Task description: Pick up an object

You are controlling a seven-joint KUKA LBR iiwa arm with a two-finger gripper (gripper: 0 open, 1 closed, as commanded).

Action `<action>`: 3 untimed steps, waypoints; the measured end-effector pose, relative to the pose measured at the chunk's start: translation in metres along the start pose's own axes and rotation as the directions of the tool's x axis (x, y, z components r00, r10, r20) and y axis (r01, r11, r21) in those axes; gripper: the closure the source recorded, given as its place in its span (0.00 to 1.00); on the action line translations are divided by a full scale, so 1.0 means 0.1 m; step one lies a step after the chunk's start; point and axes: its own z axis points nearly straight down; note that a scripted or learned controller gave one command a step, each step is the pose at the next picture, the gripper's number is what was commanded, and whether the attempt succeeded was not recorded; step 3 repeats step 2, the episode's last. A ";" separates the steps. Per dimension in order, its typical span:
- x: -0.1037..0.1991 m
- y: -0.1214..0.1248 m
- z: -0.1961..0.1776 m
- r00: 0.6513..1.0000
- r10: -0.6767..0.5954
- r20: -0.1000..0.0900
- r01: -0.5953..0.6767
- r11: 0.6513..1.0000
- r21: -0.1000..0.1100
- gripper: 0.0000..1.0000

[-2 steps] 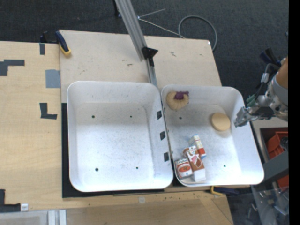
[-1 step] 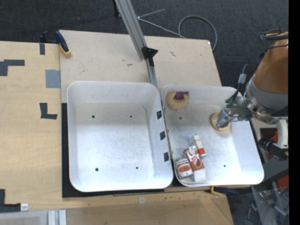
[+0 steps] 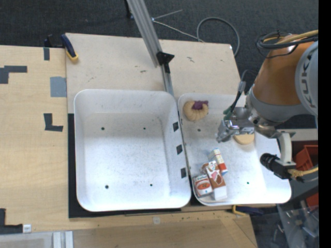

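Observation:
My gripper [image 3: 227,132] hangs low over the middle of the right bin [image 3: 269,192], under the grey and orange arm that comes in from the right. A tan round object [image 3: 244,138] lies right beside its fingers, partly hidden by the wrist. A tan bun with a purple top [image 3: 197,109] sits at the bin's far left corner. A small white and red bottle [image 3: 219,160] lies below the gripper. Two red and white cartons [image 3: 210,181] rest near the bin's front edge.
The left bin [image 3: 88,154] stands beside the right one, sharing a divider with black marks. A metal pole [image 3: 147,27] slants in from the top to the bins' junction. A blue and yellow clamp [image 3: 69,47] lies at the bench's far left corner.

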 end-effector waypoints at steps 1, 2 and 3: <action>0.55 -0.11 0.09 1.000 0.001 0.000 -0.001 1.000 0.002 1.00; 1.17 -0.13 0.20 1.000 0.000 0.000 0.000 1.000 0.003 1.00; 1.17 -0.13 0.20 1.000 0.000 0.000 0.000 1.000 0.003 1.00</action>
